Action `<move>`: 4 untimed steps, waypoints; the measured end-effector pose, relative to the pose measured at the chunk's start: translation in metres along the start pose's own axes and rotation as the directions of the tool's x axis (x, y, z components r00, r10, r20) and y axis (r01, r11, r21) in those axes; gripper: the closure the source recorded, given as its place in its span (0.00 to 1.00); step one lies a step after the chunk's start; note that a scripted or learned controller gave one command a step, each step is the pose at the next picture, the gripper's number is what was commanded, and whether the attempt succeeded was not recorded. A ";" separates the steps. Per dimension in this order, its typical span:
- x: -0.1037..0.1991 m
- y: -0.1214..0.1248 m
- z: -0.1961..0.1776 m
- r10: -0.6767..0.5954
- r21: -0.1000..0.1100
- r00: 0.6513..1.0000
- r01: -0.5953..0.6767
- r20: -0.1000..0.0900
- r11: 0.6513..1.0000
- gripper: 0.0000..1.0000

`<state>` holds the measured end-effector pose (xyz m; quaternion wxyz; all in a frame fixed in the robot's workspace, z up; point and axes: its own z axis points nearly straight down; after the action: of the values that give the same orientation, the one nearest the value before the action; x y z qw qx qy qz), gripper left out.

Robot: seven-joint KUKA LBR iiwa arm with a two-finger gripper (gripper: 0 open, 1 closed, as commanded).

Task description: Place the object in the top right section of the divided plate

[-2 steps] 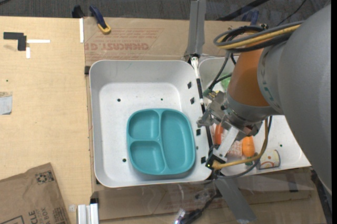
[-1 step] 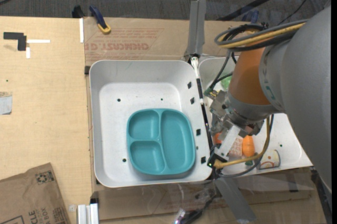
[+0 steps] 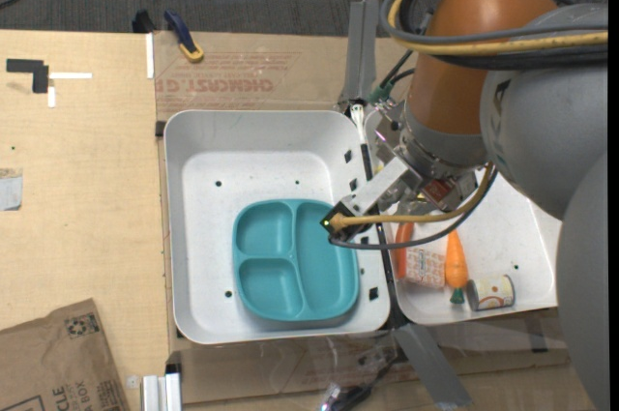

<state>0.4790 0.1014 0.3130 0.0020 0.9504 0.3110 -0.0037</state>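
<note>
A teal divided plate (image 3: pixel 238 249) lies in the left white bin (image 3: pixel 176 206), toward its front right, with nothing in its sections. My gripper (image 3: pixel 424 204) hangs under the grey and orange wrist, over the left part of the right bin (image 3: pixel 530 235) and just right of the plate; the wrist hides most of it. Below it in the right bin lie an orange carrot (image 3: pixel 455 262), a white packet with red print (image 3: pixel 422 268) and a small can on its side (image 3: pixel 490 293). A thin orange-red piece (image 3: pixel 403 235) shows beside the packet, directly under the gripper.
The wall between the two bins (image 3: pixel 372 206) runs just beside the plate's right rim. A blue and yellow clamp (image 3: pixel 184 37) and a black bracket (image 3: pixel 29 71) lie on the bench behind the bins. A cardboard box (image 3: pixel 53 361) sits at the front left.
</note>
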 end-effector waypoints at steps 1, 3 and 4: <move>0.024 -0.031 0.220 0.096 0.002 0.995 -0.096 -0.006 0.995 1.00; 0.007 -0.002 0.219 0.358 0.011 0.933 -0.358 -0.018 0.934 1.00; 0.017 -0.008 0.221 0.351 0.002 0.936 -0.351 -0.008 0.936 1.00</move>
<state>0.4869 0.1171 0.0922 0.0012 0.9907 0.1363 0.0004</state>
